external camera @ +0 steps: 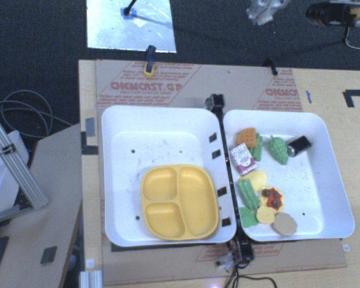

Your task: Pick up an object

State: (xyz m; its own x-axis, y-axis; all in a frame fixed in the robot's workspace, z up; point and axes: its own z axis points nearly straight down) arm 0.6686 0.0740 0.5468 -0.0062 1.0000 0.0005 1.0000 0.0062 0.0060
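Camera view: gripper (265,8) at top edge, above the bench, well apart from both bins; finger state cannot be told. Right bin (324,179) holds toys clustered against its left wall; its right half is open. Black can (298,145) lies tilted, long axis upper-right. Left bin (126,137) holds yellow tray (180,200).

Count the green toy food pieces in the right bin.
4. A green leafy piece sits near the back, a slim green piece beside the orange waffle, green bean pods mid-left, and a small green piece at front-left. Others may hide underneath.
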